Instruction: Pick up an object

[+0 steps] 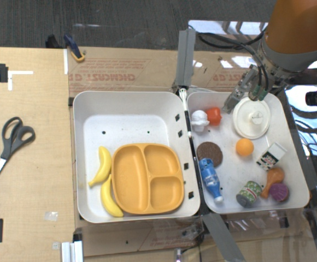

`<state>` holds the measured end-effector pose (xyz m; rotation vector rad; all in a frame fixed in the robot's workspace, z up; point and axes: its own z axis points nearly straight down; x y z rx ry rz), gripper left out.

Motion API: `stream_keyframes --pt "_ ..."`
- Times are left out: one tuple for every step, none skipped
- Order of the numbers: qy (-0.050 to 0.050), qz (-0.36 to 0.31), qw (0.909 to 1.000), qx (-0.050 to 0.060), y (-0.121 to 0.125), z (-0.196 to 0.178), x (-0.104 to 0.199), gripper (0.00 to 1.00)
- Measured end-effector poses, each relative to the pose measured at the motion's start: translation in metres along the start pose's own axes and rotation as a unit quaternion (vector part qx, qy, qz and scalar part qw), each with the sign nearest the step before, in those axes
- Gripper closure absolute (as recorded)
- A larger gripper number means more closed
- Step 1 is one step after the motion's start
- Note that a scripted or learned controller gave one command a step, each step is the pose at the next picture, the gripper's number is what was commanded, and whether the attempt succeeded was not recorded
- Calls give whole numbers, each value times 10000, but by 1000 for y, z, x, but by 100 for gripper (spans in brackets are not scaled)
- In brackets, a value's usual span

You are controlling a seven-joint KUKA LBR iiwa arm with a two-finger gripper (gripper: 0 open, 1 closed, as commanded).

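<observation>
Nothing is lifted yet: every object rests in a bin and the pick remains wholly to be done, in my judgement at the approach stage. Nearest the camera, along the 6 o'clock wall of the right bin [295,162], lie a blue bottle [209,179], a patterned green cup [250,193], and an orange-and-purple toy [276,185]. Further in sit a dark brown disc [209,153], an orange ball [245,147] and a small black-and-white box [271,155]. Beyond these, toward 12 o'clock, stand a white figure [199,119] touching a red block [213,115], and a white round lid [252,117]. The left bin [87,119] holds a yellow divided tray [146,177] with two bananas [105,180] at its 9 o'clock side. Farthest, the gripper [250,89] hangs at the right bin's 12 o'clock rim, carrying nothing visible; whether its fingers stand wide or narrow I cannot tell. The white round lid lies just at its 6 o'clock, the nearest candidate; the orange ball sits farther along the same line.
</observation>
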<state>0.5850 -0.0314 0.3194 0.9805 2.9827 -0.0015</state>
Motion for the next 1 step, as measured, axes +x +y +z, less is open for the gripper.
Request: stream_keyframes --pt "4 -803 9968 -3 26 36 -2 100"
